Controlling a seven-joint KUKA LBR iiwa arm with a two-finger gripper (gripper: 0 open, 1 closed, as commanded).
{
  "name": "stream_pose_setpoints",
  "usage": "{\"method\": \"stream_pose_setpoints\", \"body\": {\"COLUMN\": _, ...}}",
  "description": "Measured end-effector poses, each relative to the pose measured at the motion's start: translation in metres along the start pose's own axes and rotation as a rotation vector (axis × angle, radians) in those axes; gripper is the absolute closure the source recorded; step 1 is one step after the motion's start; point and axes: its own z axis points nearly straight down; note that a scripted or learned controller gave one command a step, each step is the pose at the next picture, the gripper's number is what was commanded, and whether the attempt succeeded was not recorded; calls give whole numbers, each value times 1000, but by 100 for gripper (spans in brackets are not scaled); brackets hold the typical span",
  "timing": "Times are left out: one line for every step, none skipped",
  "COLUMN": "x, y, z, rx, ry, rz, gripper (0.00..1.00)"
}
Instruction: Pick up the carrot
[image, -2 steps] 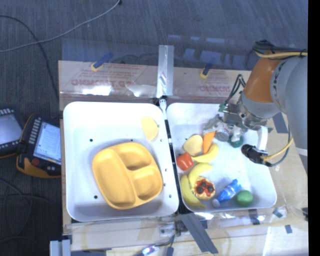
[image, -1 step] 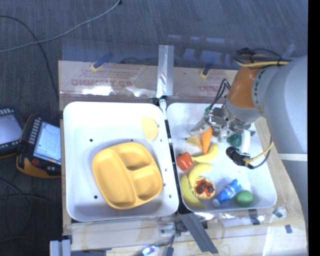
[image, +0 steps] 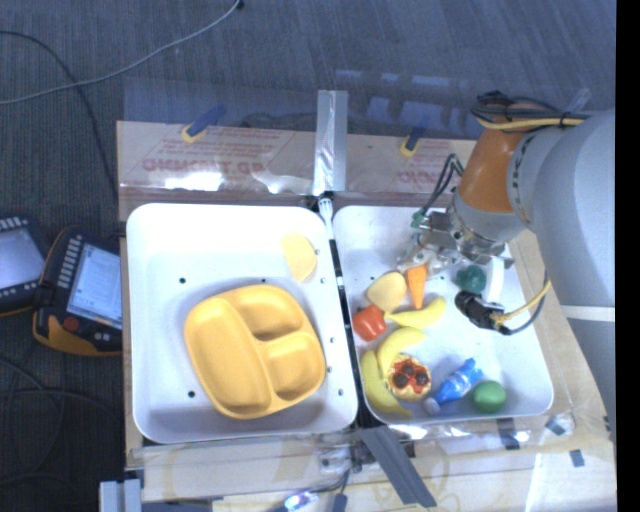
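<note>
The carrot (image: 416, 286) is a short orange cone in the right bin (image: 530, 350), wide end up and tip pointing down over a banana (image: 425, 314). My gripper (image: 422, 262) comes down from the grey arm with the orange band (image: 490, 180) and is directly above the carrot. The carrot's wide end sits between the fingertips, so the gripper looks shut on it. The view does not show whether the carrot's tip touches the fruit below.
Around the carrot in the right bin lie a pale yellow fruit (image: 386, 292), a red pepper (image: 369, 322), a second banana (image: 376, 372), a blue bottle (image: 458, 381), a green lime (image: 489, 396) and a dark green item (image: 470, 275). The left bin (image: 150, 300) holds a yellow divided plate (image: 255, 350).
</note>
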Motion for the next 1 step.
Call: {"method": "stream_pose_setpoints", "body": {"x": 61, "y": 27, "z": -85, "rx": 10, "ry": 2, "rz": -185, "gripper": 100}}
